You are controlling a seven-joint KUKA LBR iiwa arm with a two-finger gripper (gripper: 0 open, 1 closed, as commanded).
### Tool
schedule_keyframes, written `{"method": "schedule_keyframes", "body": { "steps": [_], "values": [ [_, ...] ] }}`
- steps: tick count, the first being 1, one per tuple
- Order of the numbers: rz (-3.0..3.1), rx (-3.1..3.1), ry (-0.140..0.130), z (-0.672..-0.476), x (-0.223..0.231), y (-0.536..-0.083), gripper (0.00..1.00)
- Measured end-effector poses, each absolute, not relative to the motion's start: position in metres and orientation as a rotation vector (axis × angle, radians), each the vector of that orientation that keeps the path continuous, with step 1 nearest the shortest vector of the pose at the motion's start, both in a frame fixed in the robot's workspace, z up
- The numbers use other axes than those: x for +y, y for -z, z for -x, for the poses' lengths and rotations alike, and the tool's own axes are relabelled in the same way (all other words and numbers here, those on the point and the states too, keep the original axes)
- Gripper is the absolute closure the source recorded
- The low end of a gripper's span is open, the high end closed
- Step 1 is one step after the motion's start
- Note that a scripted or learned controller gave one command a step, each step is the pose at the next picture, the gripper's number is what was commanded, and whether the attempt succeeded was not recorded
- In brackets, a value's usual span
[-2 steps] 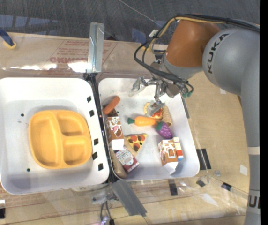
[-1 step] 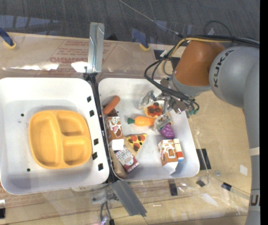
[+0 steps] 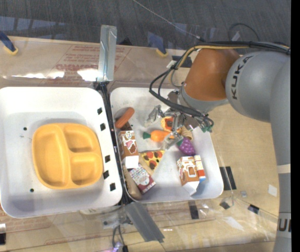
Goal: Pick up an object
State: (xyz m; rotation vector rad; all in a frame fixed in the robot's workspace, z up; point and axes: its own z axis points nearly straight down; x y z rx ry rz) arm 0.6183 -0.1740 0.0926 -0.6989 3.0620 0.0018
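The gripper [image 3: 174,122] hangs low over the upper middle of the right bin [image 3: 213,180], under the orange wrist band. Its metal fingers sit right among the toys, at an orange-and-yellow piece [image 3: 167,123] and beside the orange carrot [image 3: 158,135]. A purple grape bunch [image 3: 186,147] lies just below and right of it. Further out lie a brown sausage [image 3: 124,117], a pizza slice [image 3: 151,158], a red-and-white carton [image 3: 190,171] and two small packets [image 3: 128,144] [image 3: 141,177]. I see nothing lifted between the fingers.
The left bin [image 3: 3,140] holds a yellow divided tray [image 3: 66,154]. A black divider with clips [image 3: 110,140] runs between the bins. The grey arm [image 3: 260,88] fills the right side, with cables looping above the bin's top edge.
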Motion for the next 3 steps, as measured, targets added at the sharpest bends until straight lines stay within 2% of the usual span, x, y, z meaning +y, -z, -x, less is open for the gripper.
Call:
{"method": "schedule_keyframes", "body": {
  "steps": [1,2,3],
  "values": [
    [0.476,3.104,0.000,-0.595,-0.150,-0.093,0.00],
    [0.487,3.100,0.000,-0.597,-0.148,-0.104,1.00],
    [0.481,3.091,0.005,-0.622,-0.086,-0.240,1.00]
  ]
}}
